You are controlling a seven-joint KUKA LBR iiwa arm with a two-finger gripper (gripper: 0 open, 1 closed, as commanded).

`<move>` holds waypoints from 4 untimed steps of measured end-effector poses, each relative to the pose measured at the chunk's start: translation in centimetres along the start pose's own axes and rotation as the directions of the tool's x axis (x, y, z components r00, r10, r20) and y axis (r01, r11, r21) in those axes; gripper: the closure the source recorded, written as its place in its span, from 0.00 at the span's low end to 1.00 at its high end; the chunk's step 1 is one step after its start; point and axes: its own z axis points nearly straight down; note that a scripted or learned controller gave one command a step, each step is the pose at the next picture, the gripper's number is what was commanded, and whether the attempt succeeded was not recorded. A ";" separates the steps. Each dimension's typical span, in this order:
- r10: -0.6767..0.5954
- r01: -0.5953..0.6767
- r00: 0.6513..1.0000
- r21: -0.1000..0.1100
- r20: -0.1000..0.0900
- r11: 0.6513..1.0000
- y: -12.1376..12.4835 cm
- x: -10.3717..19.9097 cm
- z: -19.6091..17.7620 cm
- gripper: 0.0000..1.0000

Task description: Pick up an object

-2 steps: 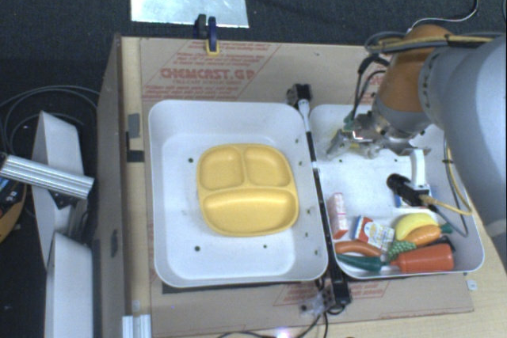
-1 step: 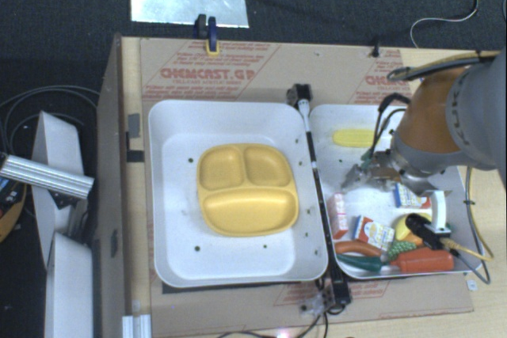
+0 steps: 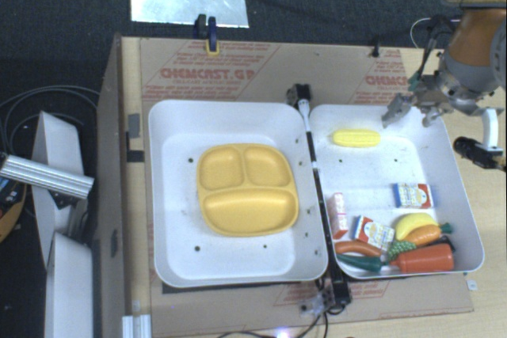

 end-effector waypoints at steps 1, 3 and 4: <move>-0.002 0.002 1.000 0.001 -0.002 1.000 1.6 3.8 7.1 0.00; 0.002 -0.002 1.000 0.006 0.000 1.000 -4.6 1.1 9.7 0.00; 0.000 0.000 1.000 0.007 -0.004 1.000 -10.0 6.8 9.7 0.00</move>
